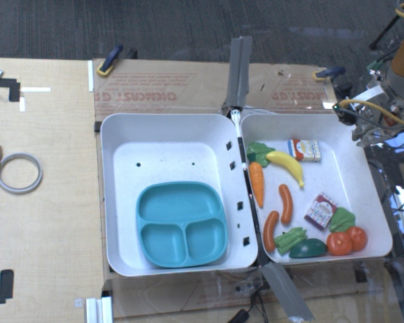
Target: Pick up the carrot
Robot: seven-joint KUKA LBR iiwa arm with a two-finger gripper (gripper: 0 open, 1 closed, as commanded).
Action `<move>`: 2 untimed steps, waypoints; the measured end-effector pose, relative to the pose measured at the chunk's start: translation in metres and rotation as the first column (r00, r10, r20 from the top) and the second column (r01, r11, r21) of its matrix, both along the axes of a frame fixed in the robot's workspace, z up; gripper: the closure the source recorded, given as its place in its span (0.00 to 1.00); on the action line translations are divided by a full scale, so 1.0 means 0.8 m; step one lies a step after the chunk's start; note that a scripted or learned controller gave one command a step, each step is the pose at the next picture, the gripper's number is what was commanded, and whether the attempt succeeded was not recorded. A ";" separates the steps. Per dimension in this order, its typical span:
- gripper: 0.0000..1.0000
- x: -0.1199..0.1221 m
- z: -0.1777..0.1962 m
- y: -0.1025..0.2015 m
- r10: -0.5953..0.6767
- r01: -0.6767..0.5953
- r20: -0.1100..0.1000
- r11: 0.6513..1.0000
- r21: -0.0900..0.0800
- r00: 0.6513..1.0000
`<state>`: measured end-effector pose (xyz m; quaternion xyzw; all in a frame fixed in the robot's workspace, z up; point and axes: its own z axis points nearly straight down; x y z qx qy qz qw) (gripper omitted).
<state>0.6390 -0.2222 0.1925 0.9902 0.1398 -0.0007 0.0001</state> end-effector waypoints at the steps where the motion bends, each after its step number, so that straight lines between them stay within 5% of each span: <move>1: 1.00 0.015 -0.011 0.001 -0.068 0.068 -0.001 0.998 0.000 0.998; 2: 1.00 0.014 -0.005 0.001 -0.063 0.063 -0.001 0.998 0.000 0.998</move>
